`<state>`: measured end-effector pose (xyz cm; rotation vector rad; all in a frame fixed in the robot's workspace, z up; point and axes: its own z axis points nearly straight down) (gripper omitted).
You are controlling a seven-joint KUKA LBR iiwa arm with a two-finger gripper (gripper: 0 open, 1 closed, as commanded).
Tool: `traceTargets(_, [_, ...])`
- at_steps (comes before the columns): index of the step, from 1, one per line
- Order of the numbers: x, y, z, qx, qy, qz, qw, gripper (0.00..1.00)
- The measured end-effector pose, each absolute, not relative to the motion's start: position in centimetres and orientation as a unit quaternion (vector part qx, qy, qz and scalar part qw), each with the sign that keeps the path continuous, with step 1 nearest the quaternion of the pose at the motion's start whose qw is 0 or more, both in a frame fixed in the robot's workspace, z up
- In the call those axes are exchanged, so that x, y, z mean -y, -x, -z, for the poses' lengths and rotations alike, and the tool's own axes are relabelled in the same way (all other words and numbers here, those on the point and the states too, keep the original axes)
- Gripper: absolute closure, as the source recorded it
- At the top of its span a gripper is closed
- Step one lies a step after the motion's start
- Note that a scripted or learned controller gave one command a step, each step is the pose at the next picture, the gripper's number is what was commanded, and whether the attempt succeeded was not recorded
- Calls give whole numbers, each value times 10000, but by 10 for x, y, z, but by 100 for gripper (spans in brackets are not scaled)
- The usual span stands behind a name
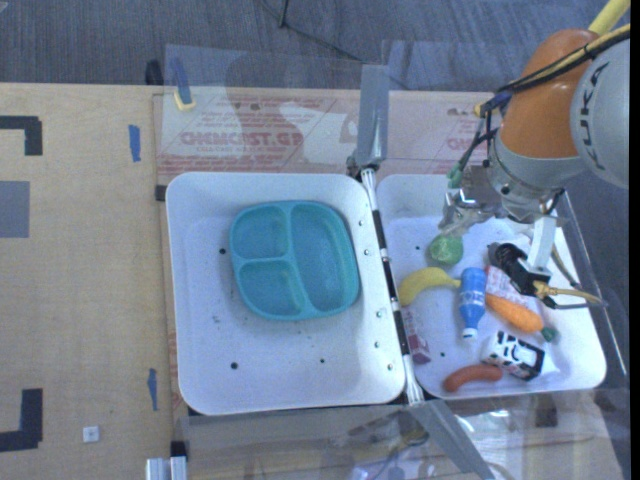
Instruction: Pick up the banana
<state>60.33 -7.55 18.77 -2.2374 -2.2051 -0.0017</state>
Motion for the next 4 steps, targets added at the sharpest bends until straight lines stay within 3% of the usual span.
traceTargets(1, [76,-603,-188,7016,7126,8,0,0])
traceTargets(2, [109,-532,-96,6994,7147,11,-12,0])
traceTargets(3, [102,-589,-88,5038,8638,16,-26,0])
traceTargets(4, [99,-639,-87,5546,8321,-56,40,0])
